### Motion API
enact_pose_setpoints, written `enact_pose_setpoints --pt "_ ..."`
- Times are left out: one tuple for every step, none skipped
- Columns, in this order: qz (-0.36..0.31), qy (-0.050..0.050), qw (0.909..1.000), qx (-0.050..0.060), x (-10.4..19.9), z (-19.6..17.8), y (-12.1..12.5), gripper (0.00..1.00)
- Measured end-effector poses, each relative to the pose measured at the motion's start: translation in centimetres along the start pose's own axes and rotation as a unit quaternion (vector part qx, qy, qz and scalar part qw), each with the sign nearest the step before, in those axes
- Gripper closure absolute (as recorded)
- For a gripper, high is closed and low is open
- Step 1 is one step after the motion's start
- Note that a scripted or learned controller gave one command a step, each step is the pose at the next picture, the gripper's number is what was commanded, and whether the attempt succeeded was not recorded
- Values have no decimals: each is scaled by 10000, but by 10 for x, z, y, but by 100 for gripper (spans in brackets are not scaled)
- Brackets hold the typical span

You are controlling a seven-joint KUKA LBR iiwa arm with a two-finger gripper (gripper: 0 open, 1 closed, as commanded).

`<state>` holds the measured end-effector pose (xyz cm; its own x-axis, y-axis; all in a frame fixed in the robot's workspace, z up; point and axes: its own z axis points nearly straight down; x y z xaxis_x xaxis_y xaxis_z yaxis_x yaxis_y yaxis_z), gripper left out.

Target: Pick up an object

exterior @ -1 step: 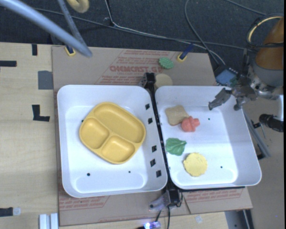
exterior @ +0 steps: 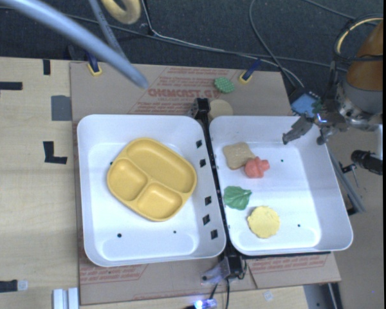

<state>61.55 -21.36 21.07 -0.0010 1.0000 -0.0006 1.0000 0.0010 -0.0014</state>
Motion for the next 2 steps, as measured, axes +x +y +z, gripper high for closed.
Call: enact_pose_setpoints --pt "-1 -4 10000 10 -6 57 7 0" --pt "-2 0 10000 20 -1 112 -4 0"
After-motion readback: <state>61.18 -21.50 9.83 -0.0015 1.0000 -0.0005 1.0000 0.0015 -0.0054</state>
